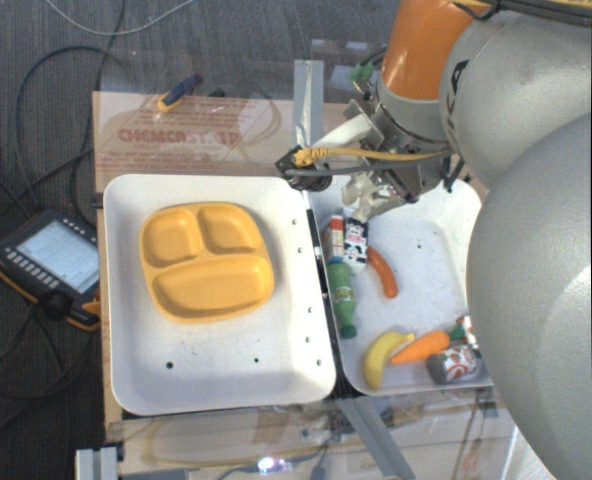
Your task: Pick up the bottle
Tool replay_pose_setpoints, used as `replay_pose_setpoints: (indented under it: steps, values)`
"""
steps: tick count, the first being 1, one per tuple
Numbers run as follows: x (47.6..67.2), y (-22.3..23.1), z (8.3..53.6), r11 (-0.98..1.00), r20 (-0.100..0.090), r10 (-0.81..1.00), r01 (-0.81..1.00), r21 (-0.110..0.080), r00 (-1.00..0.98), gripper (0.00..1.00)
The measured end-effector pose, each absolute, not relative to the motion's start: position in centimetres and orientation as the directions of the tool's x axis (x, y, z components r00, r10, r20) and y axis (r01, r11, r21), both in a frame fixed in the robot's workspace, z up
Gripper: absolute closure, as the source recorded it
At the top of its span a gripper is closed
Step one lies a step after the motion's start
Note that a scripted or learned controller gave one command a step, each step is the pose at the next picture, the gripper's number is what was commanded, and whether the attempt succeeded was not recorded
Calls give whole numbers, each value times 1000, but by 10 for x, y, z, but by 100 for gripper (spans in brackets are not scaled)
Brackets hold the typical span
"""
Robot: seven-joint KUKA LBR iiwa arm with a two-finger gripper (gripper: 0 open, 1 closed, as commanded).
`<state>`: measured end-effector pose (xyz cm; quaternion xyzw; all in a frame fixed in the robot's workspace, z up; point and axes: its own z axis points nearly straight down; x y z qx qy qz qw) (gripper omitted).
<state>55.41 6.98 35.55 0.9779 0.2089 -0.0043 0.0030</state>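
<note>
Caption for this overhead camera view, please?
Gripper hovers above the green bottle in the right bin; yellow divided plate fills left bin.

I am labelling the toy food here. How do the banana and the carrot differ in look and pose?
The banana is yellow and curved; the carrot is orange and straight. The banana runs up and down the view, while the carrot slants across it. Both lie in the right bin, near its front edge, meeting at one end.

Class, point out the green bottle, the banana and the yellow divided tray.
green bottle (343,298), camera view, middle of its body
banana (379,356), camera view, middle of its curve
yellow divided tray (211,286), camera view, its large compartment
</note>
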Motion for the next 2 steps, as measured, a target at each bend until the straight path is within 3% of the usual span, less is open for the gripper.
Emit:
replay_pose_setpoints:
  steps: [1, 2]
  values:
    - [507, 101, 288, -906, -12, 423, 423, 2, 906, 100]
    - [485, 55, 326, -712, -11, 702, 702, 0, 712, 100]
